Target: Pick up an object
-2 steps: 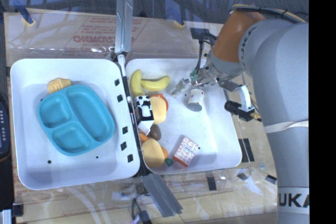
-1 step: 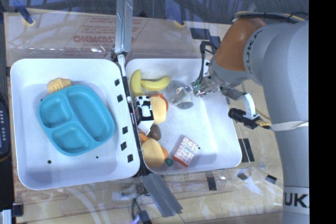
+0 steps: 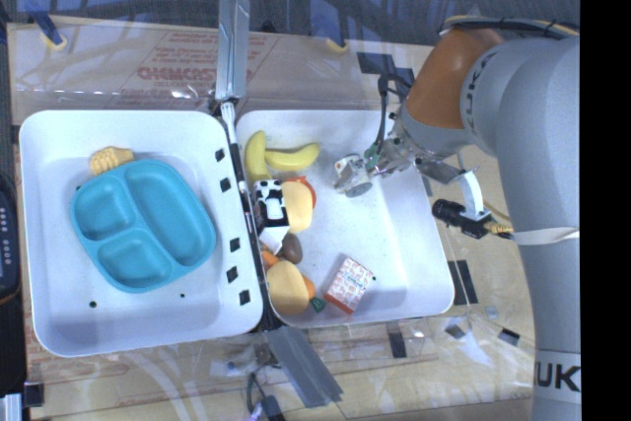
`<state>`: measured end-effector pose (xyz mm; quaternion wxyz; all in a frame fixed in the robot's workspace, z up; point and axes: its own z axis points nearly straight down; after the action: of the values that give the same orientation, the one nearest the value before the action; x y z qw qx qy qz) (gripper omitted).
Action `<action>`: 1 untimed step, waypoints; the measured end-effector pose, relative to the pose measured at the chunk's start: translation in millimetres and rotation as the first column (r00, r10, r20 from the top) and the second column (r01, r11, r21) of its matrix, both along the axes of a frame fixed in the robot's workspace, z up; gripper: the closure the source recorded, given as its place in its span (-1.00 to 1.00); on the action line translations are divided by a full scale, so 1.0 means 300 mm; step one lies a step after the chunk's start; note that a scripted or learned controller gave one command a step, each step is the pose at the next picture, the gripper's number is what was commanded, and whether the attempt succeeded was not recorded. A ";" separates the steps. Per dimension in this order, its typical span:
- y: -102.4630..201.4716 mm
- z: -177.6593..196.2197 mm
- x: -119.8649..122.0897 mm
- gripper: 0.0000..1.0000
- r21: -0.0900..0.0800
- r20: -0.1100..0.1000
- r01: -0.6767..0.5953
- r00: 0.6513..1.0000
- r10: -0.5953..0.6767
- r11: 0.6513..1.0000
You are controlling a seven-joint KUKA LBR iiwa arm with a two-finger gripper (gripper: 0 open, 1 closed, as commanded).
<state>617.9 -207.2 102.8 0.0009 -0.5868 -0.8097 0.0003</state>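
My gripper (image 3: 352, 176) hangs low over the upper middle of the right bin (image 3: 414, 256), reaching in from the right. To its left lie two yellow bananas (image 3: 279, 156) by the bin's left wall. Below them sit a black-and-white block (image 3: 269, 204) and a yellow-white-red toy (image 3: 299, 203). Farther down are a brown piece (image 3: 290, 248), a yellow fruit with orange bits (image 3: 287, 285) and a small red-and-white box (image 3: 348, 283). Nothing shows between the fingers.
The left bin (image 3: 59, 311) holds a blue divided tray (image 3: 143, 224) and a yellow corn cob (image 3: 110, 158) at its upper left. A grey divider bar (image 3: 233, 44) runs above the wall between the bins. The arm's grey body (image 3: 532, 163) covers the right side.
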 end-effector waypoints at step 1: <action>0.170 -0.037 0.127 1.00 -0.003 -0.004 0.139 0.990 -0.139 0.990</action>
<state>656.1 -156.0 91.6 0.0019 -0.6418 -0.7669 0.0025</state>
